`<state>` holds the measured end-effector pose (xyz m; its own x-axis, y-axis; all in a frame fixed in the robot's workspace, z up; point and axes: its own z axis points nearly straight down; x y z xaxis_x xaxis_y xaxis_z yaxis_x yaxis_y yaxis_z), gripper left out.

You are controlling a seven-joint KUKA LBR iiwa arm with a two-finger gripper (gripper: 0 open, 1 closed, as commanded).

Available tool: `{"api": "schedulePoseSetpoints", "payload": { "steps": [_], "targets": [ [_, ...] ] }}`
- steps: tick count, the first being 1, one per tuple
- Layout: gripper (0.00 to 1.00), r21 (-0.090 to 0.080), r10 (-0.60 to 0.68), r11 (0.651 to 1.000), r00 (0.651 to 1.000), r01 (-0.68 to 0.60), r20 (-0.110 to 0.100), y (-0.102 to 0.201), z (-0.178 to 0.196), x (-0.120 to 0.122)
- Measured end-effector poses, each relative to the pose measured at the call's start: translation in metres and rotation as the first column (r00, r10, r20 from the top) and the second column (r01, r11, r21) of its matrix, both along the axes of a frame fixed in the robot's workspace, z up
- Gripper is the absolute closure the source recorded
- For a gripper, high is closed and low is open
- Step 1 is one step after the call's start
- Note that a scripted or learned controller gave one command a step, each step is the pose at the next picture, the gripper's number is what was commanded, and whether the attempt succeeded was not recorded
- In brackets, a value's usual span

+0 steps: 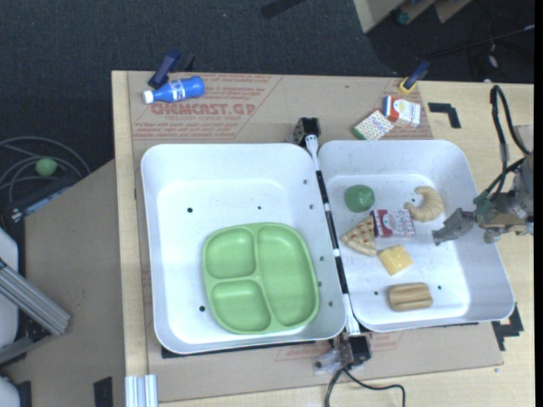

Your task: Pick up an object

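Observation:
The right bin (pixel 475 172) holds several toy foods: a green ball (pixel 359 197), a tan croissant (pixel 427 202), a red and white packet (pixel 393 223), a waffle-patterned slice (pixel 361 237), a yellow block (pixel 394 259) and a brown bread roll (pixel 409 296). My gripper (pixel 445 230) hangs over the right part of this bin, just right of the packet and below the croissant, with nothing visibly in it. The arm's wrist (pixel 502 217) reaches in over the bin's right rim.
The left bin (pixel 170 185) holds a green divided plate (pixel 259 276). Behind the bins on the bench lie a blue and white bottle (pixel 174 90) and small packets (pixel 386 119). Cables (pixel 502 130) hang near the right edge.

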<state>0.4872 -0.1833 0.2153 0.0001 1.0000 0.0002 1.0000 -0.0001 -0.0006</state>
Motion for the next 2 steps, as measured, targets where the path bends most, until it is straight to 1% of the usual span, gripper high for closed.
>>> {"api": "schedulePoseSetpoints", "payload": {
  "steps": [1, 2],
  "targets": [
    [0.00, 0.002, 0.002, 1.000, 1.000, -0.002, -0.002, 0.043, -0.076, 0.058],
    [0.00, 0.001, 0.001, 1.000, 1.000, -0.001, -0.001, 0.076, -0.132, 0.135]
  ]
}}
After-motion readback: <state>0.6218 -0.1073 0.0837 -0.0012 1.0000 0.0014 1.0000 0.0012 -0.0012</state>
